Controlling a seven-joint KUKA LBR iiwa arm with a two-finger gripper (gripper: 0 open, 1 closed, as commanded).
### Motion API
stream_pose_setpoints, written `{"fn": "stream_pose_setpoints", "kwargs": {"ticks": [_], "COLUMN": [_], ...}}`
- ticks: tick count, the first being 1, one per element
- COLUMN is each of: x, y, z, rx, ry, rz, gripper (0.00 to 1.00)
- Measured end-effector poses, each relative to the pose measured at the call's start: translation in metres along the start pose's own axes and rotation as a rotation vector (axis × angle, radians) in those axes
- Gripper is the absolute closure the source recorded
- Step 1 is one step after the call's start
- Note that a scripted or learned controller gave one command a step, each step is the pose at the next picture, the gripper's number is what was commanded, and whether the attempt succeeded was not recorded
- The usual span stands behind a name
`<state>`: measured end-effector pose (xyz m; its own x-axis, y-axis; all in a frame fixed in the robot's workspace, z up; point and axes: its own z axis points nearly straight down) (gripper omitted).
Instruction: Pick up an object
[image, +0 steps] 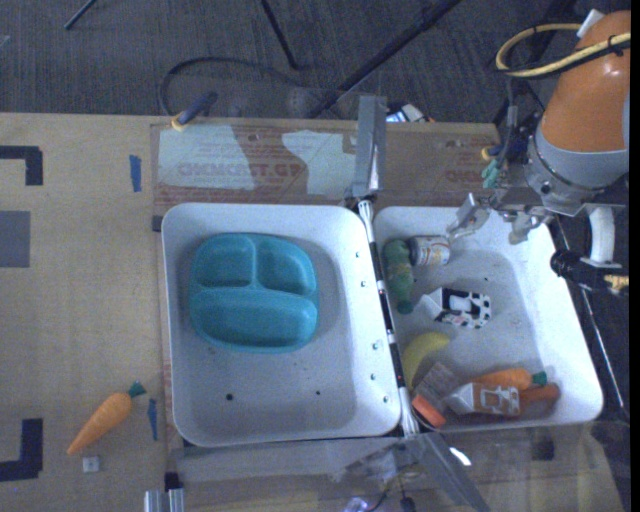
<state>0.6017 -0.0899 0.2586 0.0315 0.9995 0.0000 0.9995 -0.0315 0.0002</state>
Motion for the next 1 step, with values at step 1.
{"fn": "stream_pose_setpoints", "kwargs": {"ticks": [1], "x": [-0.0365], "y": [-0.0080], "z": [0.1077], "rx": [0.003], "ry": [0.000], "rz": [0.041], "gripper": [0.00]}}
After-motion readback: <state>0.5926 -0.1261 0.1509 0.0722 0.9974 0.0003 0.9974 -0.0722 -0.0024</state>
